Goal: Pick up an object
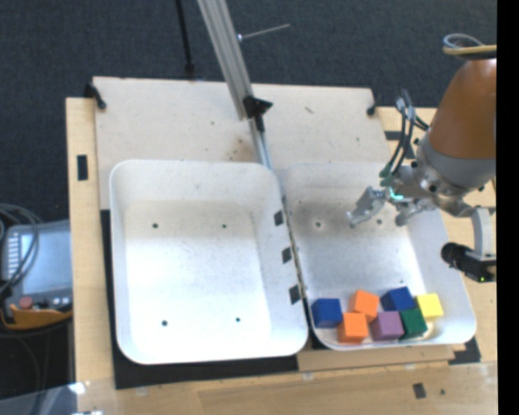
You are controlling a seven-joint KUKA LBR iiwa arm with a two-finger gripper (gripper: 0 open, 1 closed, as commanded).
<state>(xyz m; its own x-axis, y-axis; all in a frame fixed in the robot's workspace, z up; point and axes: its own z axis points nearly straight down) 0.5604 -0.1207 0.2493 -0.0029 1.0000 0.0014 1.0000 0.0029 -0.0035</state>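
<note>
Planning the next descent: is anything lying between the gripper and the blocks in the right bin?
Nothing visible. The gripper hangs over the bare floor of the right bin; the coloured blocks huddle at its near edge, with open floor between them and the gripper.

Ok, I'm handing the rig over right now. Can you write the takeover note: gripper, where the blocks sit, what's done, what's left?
Gripper: above the far part of the right bin, nothing between its fingers; open or shut can't be judged.
Blocks: all clustered at the right bin's near edge: two blue blocks, two orange blocks, purple block, green block, yellow block.
Done: no block lifted yet.
Left: move toward the cluster, descend, grasp one block and lift. They're packed tightly, so an outer block is probably easiest.
</note>
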